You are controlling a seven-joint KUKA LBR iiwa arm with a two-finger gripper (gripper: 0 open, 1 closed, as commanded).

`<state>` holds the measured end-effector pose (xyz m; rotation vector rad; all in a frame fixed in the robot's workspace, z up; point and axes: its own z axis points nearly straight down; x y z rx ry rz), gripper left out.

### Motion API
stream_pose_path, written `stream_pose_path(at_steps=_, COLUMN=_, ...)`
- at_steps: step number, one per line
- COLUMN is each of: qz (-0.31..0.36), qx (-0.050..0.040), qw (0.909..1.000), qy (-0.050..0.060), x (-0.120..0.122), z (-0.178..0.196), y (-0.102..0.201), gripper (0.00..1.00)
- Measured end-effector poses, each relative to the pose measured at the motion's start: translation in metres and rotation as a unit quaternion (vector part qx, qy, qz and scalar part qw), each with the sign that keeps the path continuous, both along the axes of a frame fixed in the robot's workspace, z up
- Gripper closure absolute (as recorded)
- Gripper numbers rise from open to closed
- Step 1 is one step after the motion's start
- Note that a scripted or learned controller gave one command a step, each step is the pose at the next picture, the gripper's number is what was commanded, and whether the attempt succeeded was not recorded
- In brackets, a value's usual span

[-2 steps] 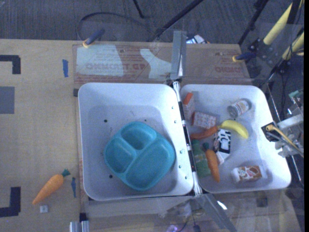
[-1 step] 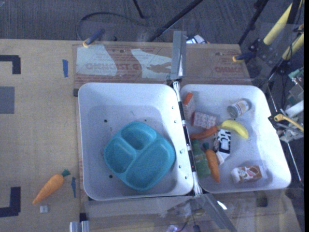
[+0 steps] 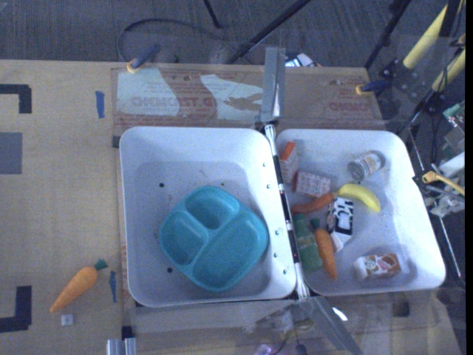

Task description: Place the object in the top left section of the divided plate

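A teal divided plate (image 3: 214, 237) lies in the left white bin (image 3: 148, 146), turned at an angle, with two small sections toward its upper left and one large section toward its lower right. All three sections look bare. The right white bin (image 3: 403, 161) holds several small items: a yellow banana (image 3: 360, 196), a metal can (image 3: 366, 164), an orange carrot (image 3: 325, 253), a second orange piece (image 3: 312, 203), a pink box (image 3: 312, 182), a small carton (image 3: 288, 160), a black-and-white pack (image 3: 341, 217), a green pack (image 3: 307, 247) and a juice box (image 3: 378, 265).
A toy carrot (image 3: 74, 287) lies on the wooden bench left of the bins. A metal bar (image 3: 272, 87) and cardboard (image 3: 192, 98) sit behind the bins. Clamps, stands and cables crowd the upper right.
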<state>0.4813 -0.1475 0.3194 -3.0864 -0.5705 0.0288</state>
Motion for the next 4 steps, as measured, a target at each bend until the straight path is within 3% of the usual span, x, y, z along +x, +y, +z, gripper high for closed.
stream_pose_path(at_steps=1, qz=0.061, qx=0.0021, qw=0.9981, qy=-0.004, x=-0.002, z=-0.048, y=0.017, gripper=1.0)
stream_pose_path(at_steps=2, qz=0.108, qx=0.0017, qw=0.9941, qy=-0.005, x=0.0, z=0.017, y=-0.051, gripper=1.0)
stream_pose_path(at_steps=3, qz=0.128, qx=0.0037, qw=0.9918, qy=-0.005, x=-0.003, z=-0.082, y=-0.077, gripper=1.0)
stream_pose_path(at_steps=4, qz=0.179, qx=0.0029, qw=0.9839, qy=-0.005, x=0.019, z=-0.019, y=-0.076, gripper=1.0)
